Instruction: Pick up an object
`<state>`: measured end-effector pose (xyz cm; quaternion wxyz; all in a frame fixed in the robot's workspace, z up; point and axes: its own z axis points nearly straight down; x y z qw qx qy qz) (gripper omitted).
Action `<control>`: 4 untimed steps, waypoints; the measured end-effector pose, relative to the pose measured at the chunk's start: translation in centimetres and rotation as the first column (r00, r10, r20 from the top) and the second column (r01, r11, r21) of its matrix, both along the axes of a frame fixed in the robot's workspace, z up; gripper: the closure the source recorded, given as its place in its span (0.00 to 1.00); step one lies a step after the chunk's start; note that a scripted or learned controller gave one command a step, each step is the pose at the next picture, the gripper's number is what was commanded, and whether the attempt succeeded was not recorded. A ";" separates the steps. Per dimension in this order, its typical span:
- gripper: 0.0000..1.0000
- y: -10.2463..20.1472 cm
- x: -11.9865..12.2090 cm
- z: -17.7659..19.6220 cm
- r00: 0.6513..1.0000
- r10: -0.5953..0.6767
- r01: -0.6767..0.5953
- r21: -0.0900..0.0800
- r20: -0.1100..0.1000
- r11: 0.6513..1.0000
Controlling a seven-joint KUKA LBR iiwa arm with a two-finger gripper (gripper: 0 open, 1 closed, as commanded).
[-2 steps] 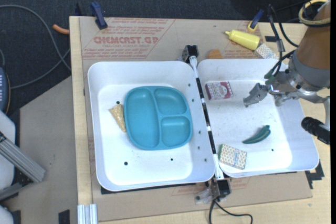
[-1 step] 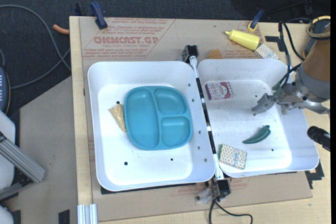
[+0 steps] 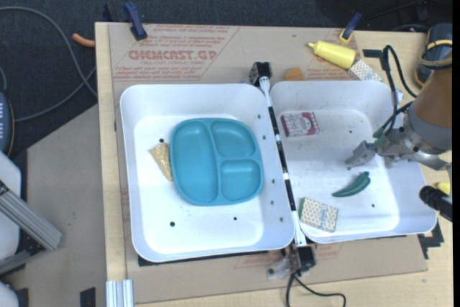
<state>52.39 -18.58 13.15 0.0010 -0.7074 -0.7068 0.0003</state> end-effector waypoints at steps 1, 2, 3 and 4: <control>0.00 4.3 -1.8 -3.3 1.000 0.001 -0.001 0.000 0.000 1.000; 0.00 0.2 3.9 16.3 1.000 0.002 -0.002 -0.003 0.004 1.000; 0.00 5.2 5.2 3.6 1.000 0.002 -0.002 0.000 0.000 1.000; 0.00 7.6 10.8 1.1 1.000 0.002 -0.002 -0.001 0.004 1.000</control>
